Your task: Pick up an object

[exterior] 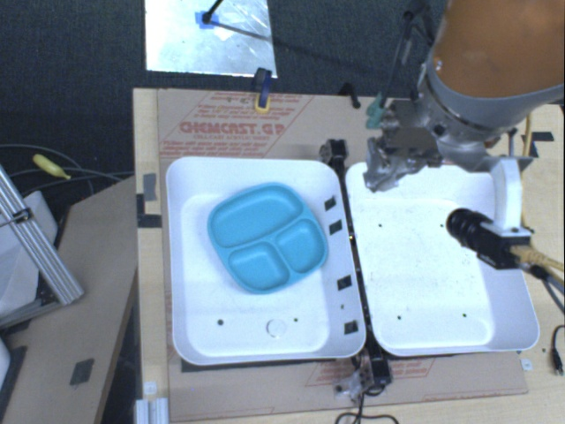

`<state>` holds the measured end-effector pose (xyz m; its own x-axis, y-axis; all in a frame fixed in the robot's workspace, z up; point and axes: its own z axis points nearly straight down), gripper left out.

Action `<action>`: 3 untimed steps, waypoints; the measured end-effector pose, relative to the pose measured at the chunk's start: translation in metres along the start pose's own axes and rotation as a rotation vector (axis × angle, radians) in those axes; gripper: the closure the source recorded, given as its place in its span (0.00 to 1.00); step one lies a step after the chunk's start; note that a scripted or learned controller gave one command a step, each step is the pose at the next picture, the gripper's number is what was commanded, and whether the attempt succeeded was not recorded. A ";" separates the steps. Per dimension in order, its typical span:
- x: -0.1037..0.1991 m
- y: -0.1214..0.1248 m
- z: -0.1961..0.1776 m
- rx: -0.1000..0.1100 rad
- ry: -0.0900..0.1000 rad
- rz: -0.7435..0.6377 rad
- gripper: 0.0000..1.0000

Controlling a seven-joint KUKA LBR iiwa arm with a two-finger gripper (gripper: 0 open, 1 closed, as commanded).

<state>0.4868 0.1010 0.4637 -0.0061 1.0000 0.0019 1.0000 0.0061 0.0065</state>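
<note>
A blue three-compartment plate [265,237] lies flat in the left white bin [190,263] as a KUKA arm's gripper [381,177] hangs to the plate's upper right, well apart from it. Far to the plate's left, off the bench, stands a slanted aluminium rail [35,254], with a small yellow piece [50,166] on a cable above it. Beyond the plate, at the top of the view, a silvery sheet [177,25] rests on the dark floor. A cardboard sheet [229,126] with red lettering runs under both bins. The plate sits near the middle of its bin, turned at a slant, its one large compartment toward the far side and its two smaller ones toward the near side. Just below the plate, on the bin floor, is a small pale ring [276,328], too faint to name. To the plate's right, a row of black clips [335,228] marks the seam where the bins meet. Past that seam, the gripper is over the far left corner of the right white bin [441,307]. Whether it is open or closed cannot be told from this angle. The grey arm [494,34], with its orange band, fills the corner farthest up and right of the plate.
</note>
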 end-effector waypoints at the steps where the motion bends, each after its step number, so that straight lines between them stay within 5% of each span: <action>1: 0.066 0.000 0.024 0.006 -0.001 -0.002 1.00; 2: 0.011 0.000 -0.040 -0.002 0.000 0.010 1.00; 3: -0.008 0.000 0.005 0.007 -0.002 0.008 1.00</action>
